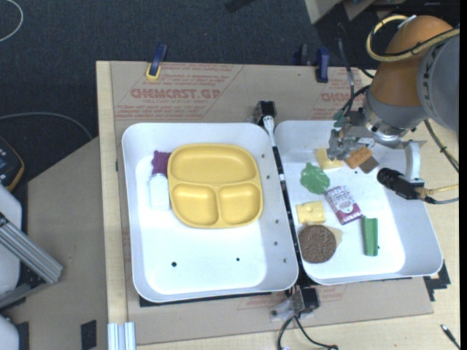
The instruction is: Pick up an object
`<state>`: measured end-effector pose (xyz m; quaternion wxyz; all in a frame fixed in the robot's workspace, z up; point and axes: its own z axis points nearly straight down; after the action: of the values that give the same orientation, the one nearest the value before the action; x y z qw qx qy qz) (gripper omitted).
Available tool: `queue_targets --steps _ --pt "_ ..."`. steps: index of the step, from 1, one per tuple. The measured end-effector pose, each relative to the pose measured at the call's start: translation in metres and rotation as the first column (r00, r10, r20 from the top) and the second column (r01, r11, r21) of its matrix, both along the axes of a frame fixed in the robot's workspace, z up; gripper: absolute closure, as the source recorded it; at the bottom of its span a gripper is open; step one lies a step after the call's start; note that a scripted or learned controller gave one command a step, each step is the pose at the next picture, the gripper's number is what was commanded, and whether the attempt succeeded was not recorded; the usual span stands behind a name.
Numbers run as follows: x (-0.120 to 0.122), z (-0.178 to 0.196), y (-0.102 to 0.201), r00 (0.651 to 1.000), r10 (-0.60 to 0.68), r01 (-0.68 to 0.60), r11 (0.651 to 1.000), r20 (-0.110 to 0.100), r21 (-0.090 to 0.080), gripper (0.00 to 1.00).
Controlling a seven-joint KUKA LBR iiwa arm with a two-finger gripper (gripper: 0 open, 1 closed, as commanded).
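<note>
The grey arm (427, 79) with its orange band reaches into the right white bin (419, 257). Its gripper (343, 146) hangs over a pale yellow block (328, 160) near a brown block (359, 157); whether it grips anything cannot be told.

Even, bright overhead light; white bins (146, 268) nearly blown out, w/ soft short shadows under objects. Focus sharp at centre, slightly soft twd edges; dark floor (66, 42) dim.

I've got a small tan-brown block (360, 158) lying tilted near the right bin's (408, 265) far edge, a yellow wedge (327, 160) just beside it.
</note>
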<state>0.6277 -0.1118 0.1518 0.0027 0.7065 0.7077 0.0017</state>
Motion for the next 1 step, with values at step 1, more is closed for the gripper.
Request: queue_targets --steps 1 --pt "-0.0033 0.0449 -0.0018 1.0 -0.001 0.001 1.0 0.001 0.0 1.0"
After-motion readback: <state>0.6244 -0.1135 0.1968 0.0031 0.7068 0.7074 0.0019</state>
